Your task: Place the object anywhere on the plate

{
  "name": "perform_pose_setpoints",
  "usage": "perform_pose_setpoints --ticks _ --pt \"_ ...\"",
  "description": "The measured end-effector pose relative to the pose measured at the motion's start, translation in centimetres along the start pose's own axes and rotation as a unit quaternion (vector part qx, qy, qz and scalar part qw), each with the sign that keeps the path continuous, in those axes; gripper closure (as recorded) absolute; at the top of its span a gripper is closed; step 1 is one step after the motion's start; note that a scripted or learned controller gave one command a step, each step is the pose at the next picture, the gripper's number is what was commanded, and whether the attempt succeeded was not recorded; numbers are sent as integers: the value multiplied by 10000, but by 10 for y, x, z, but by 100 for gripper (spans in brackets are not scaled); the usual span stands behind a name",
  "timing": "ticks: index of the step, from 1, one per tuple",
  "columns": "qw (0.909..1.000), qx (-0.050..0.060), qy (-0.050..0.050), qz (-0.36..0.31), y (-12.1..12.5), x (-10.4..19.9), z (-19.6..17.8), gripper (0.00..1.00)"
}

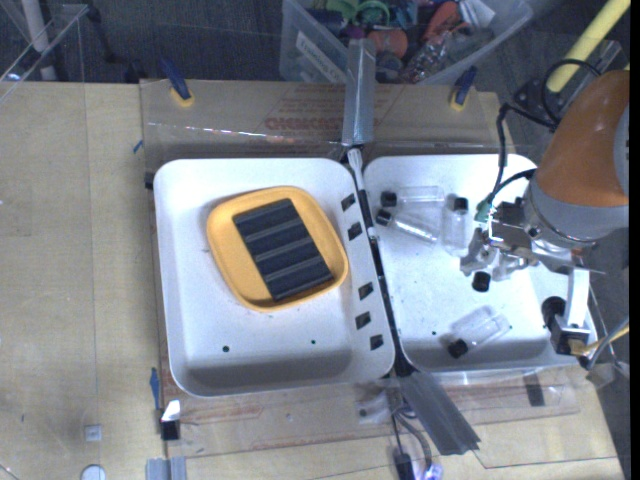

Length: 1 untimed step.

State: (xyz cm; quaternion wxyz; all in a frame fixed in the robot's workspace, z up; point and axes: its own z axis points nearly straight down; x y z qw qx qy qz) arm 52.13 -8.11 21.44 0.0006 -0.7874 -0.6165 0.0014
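A yellow plate (226, 236) lies in the left bin (180, 348). On it rests a black ribbed rectangular object (282, 249), lying flat near the plate's middle. My gripper (482, 268) hangs low over the right bin (420, 308), near that bin's right side and well apart from the plate. Around it lie clear plastic vials with black caps: one (420, 200) at the back, one (455, 226) just left of the gripper, and one (478, 326) toward the front. I see nothing held in the gripper.
A ridge with black clips (362, 268) divides the two bins. A clear tub of colourful items (400, 13) stands behind the bins. The arm's grey and orange body (590, 158) overhangs the right bin's right edge. Wooden benchtop (70, 268) spreads to the left.
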Motion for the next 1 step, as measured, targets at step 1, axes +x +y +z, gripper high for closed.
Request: perform_pose_setpoints --ticks 1 --pt "10000 -1 0 1 0 0 0 0"
